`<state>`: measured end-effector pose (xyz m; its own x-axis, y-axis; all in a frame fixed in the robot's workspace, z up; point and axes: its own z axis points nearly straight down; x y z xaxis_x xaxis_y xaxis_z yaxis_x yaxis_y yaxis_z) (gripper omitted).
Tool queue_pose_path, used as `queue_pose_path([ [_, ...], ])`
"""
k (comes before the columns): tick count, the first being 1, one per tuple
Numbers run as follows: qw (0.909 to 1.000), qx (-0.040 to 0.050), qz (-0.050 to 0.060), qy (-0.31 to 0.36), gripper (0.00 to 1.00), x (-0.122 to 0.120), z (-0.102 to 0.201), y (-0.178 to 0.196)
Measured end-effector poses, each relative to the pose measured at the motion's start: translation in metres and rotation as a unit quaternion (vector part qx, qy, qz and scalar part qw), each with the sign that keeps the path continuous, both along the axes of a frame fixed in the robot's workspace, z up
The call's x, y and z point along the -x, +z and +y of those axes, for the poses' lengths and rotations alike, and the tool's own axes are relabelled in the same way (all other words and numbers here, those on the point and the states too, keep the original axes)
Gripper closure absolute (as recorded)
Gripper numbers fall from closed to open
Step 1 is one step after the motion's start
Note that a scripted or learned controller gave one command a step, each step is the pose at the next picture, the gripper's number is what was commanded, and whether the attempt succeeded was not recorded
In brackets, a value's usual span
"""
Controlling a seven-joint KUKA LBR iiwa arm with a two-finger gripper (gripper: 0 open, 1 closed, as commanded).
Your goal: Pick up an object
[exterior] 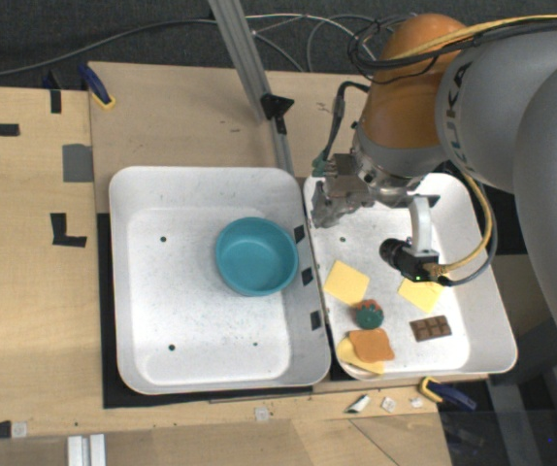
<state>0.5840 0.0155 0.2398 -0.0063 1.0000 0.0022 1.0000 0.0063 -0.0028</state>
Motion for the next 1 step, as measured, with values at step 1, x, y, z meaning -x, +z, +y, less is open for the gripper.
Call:
queue_pose_path([
  [1, 1.0, 0.0002, 0.0, 0.0, 1.0, 0.0202, 0.0457, 0.0039],
])
